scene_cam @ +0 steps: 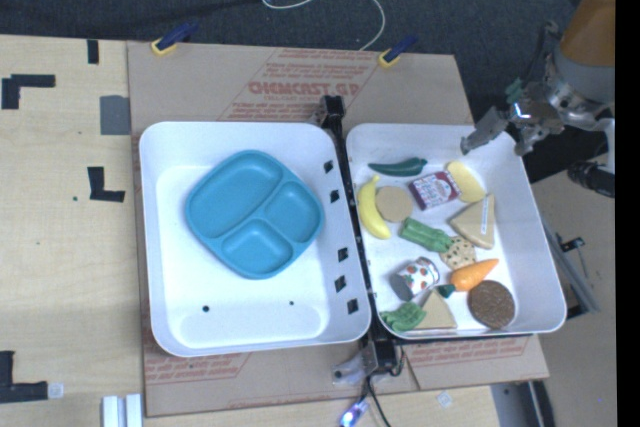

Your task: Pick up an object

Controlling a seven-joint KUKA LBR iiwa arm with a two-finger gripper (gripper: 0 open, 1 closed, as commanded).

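Gripper (497, 129): at the right bin's (540, 245) 1 o'clock corner, above the rim; finger state cannot be told.
Toy food: heaped in the right bin; banana (372, 210) at 9 o'clock, carrot (474, 273) and brown cookie (492, 303) toward 5 o'clock.
Left bin (170, 215): holds a blue divided plate (254, 213).

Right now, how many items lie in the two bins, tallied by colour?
Blue: 1, the divided plate in the left bin.
Green: 3, pepper, pickle-like piece, leafy piece.
Yellow: 2, banana, lemon-like piece.
Orange: 1, carrot.
Tan or brown: 6.
Purple and white: 1, packet.
Grey and white: 1, small can.
Total: 15.
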